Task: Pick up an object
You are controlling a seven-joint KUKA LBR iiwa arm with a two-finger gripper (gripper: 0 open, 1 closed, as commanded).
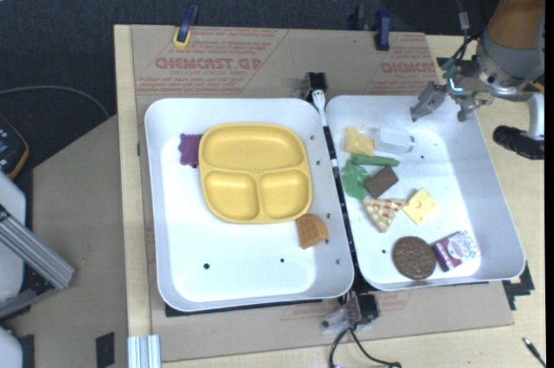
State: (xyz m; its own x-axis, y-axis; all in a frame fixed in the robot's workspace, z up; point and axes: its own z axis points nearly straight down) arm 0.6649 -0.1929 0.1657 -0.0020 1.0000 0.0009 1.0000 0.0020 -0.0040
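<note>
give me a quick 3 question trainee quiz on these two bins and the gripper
1. True or false: the yellow divided tray lies in the left bin.
2. Which item sits nearest the right bin's near edge: A round brown cookie, B cheese wedge, C green toy?
3. Fill in: the gripper hangs over the right bin's ____ corner, holding nothing.

Key: 1 true; 2 A; 3 far right

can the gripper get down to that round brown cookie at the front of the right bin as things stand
Probably yes. The gripper hangs over the far edge of the right bin, and the round brown cookie lies flat near the front with open floor above it. Only the red-and-white wrapper crowds it on one side.
</note>
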